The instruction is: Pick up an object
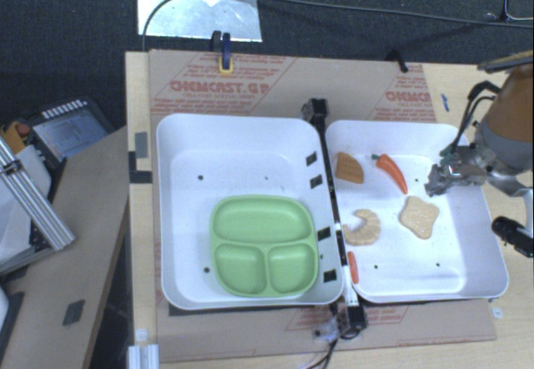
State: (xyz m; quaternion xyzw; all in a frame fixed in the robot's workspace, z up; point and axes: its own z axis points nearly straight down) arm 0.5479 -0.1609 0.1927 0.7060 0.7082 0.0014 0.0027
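Tabletop (275,79): tan board carrying two shallow white plastic bins side by side.
Left bin (192,150): holds a pale green three-compartment plastic tray (264,244), towards the black divider (327,192) between the bins.
Right bin (476,263): the landmark for everything smaller.
Claw (435,184): metal, over the right bin's right side; whether released or clenched, I cannot tell.
Beige bread-shaped piece (417,216): middle of the right bin, just below the claw.
Curved tan pastry piece (363,227): left of it.
Tan wedge (349,168): upper left.
Orange carrot-shaped toy (391,171): beside the wedge.
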